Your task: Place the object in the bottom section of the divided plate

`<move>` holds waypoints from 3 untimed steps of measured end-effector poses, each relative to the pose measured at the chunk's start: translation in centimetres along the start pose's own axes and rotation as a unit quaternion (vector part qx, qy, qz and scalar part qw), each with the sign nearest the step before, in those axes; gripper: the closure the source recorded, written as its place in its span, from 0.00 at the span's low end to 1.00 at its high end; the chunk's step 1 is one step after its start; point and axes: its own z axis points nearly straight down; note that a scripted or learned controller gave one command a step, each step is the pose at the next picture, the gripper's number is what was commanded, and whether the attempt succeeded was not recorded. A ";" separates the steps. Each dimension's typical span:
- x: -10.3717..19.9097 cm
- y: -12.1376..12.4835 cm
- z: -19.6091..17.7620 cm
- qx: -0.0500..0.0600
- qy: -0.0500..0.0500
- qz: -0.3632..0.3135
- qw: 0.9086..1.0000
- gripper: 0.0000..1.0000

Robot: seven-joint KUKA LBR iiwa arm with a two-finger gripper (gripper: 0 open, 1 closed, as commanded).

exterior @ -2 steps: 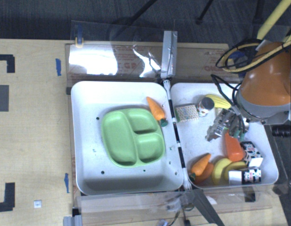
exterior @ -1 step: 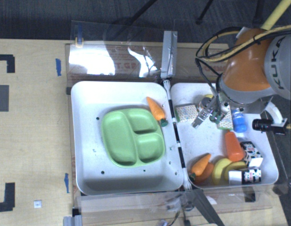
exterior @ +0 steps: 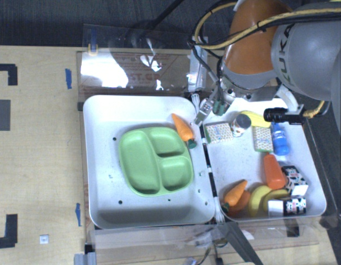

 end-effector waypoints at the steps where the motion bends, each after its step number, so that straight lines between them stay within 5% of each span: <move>1: 8.4 2.4 10.7 -0.012 -0.008 0.016 1.000 1.00; 2: 8.2 2.3 10.7 -0.011 -0.009 0.017 1.000 0.00; 3: 9.2 -4.6 3.4 0.001 0.001 0.008 1.000 0.00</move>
